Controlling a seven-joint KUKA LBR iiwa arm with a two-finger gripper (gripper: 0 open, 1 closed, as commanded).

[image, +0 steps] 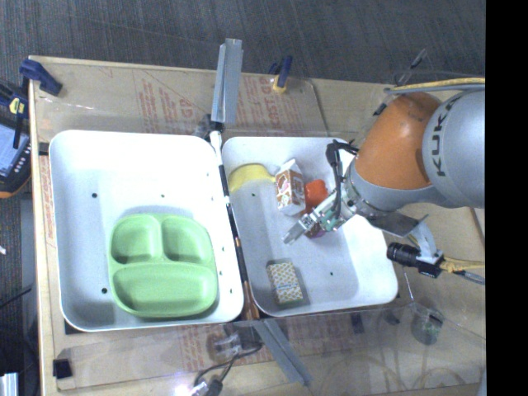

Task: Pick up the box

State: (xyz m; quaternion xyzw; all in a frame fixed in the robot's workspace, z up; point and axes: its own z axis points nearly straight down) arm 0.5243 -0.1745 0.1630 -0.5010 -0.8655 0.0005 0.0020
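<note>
I am watching the gripper (pixel 307 228) hanging low in the middle of the right bin (pixel 375 262), right of centre in the frame; from this slant I cannot tell what state it is in, and I am seeing nothing clearly in its grasp; the box (pixel 285 282) is lying flat on the bin floor lower in the frame, near the bin's bottom edge, apart from the gripper and slightly to its left.

I am judging the step in hand to be the approach to the box; to do it well I am wanting the gripper brought down-frame and a little left until it is centred over the patterned top, then turned so it is closing across the box's narrower sides, which are running slightly askew to the bin wall; the box is standing clear of its neighbours, so the descent is looking unobstructed.

The clutter is sitting in the upper part of the bin: a yellow cup (pixel 247 176), a carton (pixel 288 187) and a red item (pixel 315 192) just above the gripper; I am steering away from these; the green tray (pixel 162 264) in the left bin (pixel 82 159) is not coming into it.
</note>
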